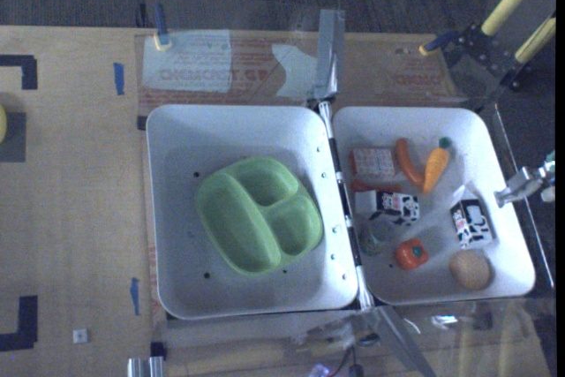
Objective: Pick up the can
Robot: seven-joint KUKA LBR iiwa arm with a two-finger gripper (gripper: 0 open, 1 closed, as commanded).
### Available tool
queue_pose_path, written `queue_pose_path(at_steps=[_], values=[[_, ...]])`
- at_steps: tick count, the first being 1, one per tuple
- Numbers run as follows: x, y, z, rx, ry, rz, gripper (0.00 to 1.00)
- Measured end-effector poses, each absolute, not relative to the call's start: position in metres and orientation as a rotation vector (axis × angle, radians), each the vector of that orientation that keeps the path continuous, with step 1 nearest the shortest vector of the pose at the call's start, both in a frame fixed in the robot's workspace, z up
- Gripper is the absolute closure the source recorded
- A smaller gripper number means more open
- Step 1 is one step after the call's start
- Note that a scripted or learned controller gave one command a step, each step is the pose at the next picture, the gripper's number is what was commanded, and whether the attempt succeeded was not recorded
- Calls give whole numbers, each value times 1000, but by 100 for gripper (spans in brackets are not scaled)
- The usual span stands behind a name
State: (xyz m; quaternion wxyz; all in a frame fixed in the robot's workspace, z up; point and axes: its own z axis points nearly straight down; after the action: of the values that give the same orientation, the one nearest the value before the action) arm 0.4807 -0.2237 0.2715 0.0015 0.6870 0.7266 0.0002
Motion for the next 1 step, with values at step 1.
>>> queue_pose_path(at_steps=[1], values=[[482, -224, 282, 2153, 2279, 2, 100]])
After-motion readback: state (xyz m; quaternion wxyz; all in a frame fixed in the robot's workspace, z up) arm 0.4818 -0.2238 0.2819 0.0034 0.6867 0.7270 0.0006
